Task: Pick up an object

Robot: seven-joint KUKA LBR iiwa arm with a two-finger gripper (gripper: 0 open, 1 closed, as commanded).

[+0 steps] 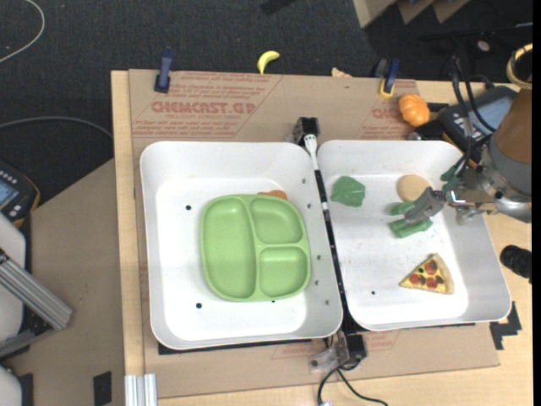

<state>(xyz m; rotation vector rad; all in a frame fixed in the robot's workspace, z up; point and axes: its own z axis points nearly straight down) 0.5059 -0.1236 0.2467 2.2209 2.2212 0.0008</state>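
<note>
Jaws [416,212] low in the right bin [482,307], arm reaching in from the right. Cannot tell jaw spread: grey tips overlap a green block [411,226] and blur into it. No object clearly between them, so no hold claimed.

Green block: directly under and touching the tips. Judged a small, light, stiff toy with flat sides; take across its 2 narrow faces.

Tan round piece [412,186]: just behind the jaws. Smooth and curved, likely to roll or squirt out.

Green leaf-shaped piece [347,191]: ahead of the jaws, toward the bin divider. Looks thin, possibly soft.

Pizza slice [430,275]: near side of the jaws, apart. Flat wedge, hard to get under.

Green divided plate [254,247]: well ahead, in the left bin [165,252].
</note>
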